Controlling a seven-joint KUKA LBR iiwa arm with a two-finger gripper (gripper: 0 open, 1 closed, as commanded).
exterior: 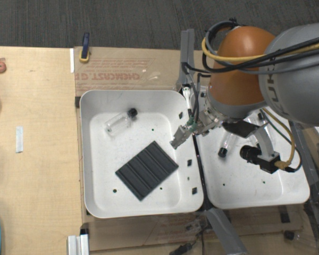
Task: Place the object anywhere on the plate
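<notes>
One clear vial lies in the left bin, up-left of the dark plate, well apart from the gripper; finger state unclear.

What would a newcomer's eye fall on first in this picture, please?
The arm's orange band bulks over the right bin, its gripper reaching to the left bin's right edge. There a dark ribbed plate lies tilted, with a clear vial behind it.

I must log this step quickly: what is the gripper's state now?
Gripper: cannot be told; it hangs above the left bin's right side.
</notes>
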